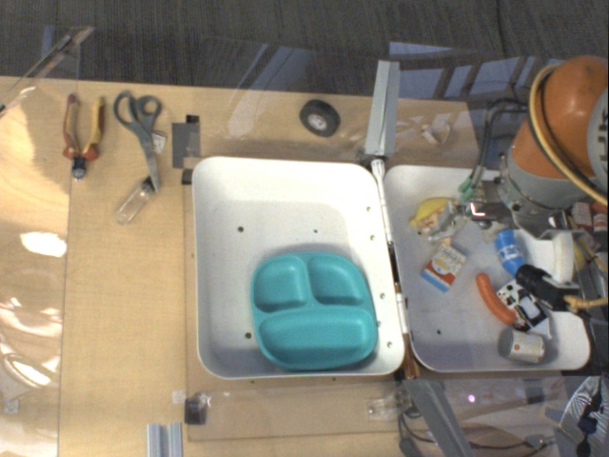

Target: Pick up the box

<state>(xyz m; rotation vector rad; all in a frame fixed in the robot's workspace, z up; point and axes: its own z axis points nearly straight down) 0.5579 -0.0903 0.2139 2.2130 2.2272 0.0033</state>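
You see the teal tray (pixel 314 310) lowest, in the left bin (pixel 219 255). Over in the right bin (pixel 419 346), the box (pixel 443 266) lies tilted beside an orange sausage (pixel 492 297). Beyond it the gripper (pixel 469 203) hovers near a yellow toy (pixel 430 214).

This is a robotics lab or workshop rather than a home. A pale wooden tabletop (pixel 114 284) carries two shallow white bins (pixel 285 184) set side by side, with a metal bracket (pixel 383 108) fixed between them and dark carpet behind. Hand tools lie along its far edge, namely red-handled pliers (pixel 81 131), grey scissors (pixel 143 127) and a roll of black tape (pixel 320 117), while a grey industrial arm with an orange band (pixel 566 112) reaches over the right bin, cables trailing near it.
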